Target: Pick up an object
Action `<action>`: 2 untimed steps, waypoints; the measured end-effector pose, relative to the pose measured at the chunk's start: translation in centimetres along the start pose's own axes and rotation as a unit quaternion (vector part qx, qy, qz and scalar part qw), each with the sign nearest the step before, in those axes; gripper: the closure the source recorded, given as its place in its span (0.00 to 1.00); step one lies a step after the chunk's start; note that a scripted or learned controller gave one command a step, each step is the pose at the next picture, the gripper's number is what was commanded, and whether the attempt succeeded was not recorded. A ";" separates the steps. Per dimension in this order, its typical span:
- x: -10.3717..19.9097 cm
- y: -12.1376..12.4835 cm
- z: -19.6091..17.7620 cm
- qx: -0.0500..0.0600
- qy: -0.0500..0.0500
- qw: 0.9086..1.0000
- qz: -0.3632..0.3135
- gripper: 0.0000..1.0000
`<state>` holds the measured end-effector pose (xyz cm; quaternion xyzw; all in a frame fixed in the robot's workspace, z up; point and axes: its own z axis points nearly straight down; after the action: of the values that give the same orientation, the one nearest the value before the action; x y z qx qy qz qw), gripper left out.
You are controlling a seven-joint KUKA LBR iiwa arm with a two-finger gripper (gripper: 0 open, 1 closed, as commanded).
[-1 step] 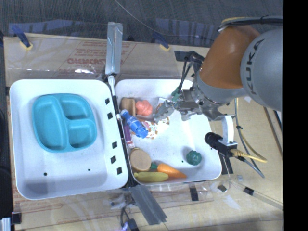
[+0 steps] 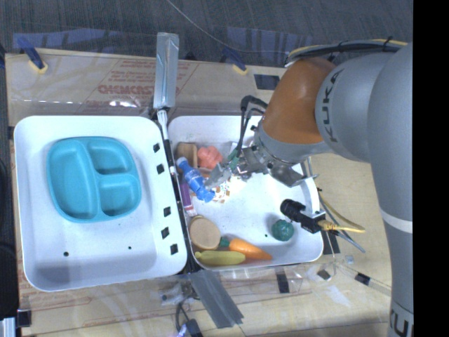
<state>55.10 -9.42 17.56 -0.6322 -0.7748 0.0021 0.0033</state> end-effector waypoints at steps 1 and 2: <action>-3.2 1.7 6.1 -0.015 -0.007 1.000 -0.026 0.00; -2.8 1.9 6.5 -0.024 -0.005 0.993 0.116 0.00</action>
<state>57.50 -11.74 11.00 -0.7180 -0.6957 -0.0129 -0.0164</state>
